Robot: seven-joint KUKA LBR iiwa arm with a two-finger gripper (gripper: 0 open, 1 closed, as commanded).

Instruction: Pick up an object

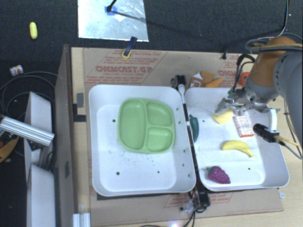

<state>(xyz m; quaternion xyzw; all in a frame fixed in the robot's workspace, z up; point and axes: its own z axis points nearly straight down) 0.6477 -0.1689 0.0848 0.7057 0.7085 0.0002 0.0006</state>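
On the right side of the desk [118, 65], the grey arm [279, 74] reaches in over the right bin [280, 174]. Its orange band sits up high, near the back corner of that bin. The arm bends down and to the left, so the tool [230, 104] points down into the back part of the bin. The tool hangs just above a yellow lump [222, 117], very close to its top. I cannot tell if the tool is open or closed, and I cannot tell if it touches the lump. The yellow lump lies on the bin floor, near the back and about the middle.

Just beside the lump, to the right, lies a small red and white box [243, 125]. A banana [237, 147] lies nearer the front. A bunch of purple grapes [219, 174] sits by the front wall. A dark green thing [193, 126] lies against the left wall of this bin.

The left bin [102, 174] holds a green plate [145, 126] with three parts, lying flat.
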